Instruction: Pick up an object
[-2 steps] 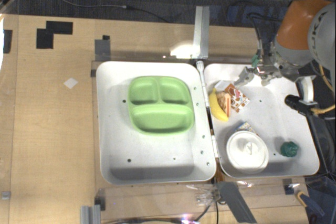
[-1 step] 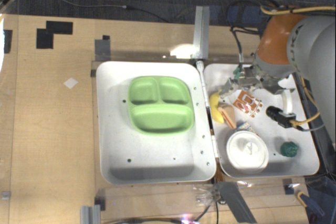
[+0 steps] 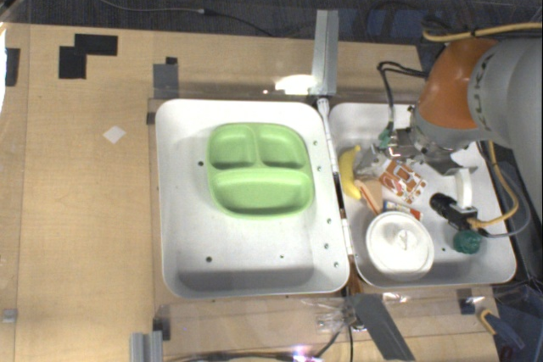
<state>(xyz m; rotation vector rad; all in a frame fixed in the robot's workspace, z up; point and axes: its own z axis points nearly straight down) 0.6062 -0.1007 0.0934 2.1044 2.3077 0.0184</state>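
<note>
- The gripper (image 3: 392, 155) is low in the right bin (image 3: 501, 263), among the clutter; how its fingers are set cannot be made out.
- Just to its left lies a yellow banana (image 3: 348, 171), long axis running near to far.
- The arm (image 3: 475, 93) reaches in from the right, orange band above the wrist.
- A white bowl (image 3: 399, 243) sits nearer; a green tray (image 3: 258, 168) lies in the left bin (image 3: 182, 258).

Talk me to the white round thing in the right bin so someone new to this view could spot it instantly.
Start at the right bin, the one the arm reaches into. Look to its front left corner, next to the wall shared with the left bin, which holds the green tray. The bowl sits there: the bin's biggest item, plain white and circular, unlike the small colourful clutter behind it.
</note>
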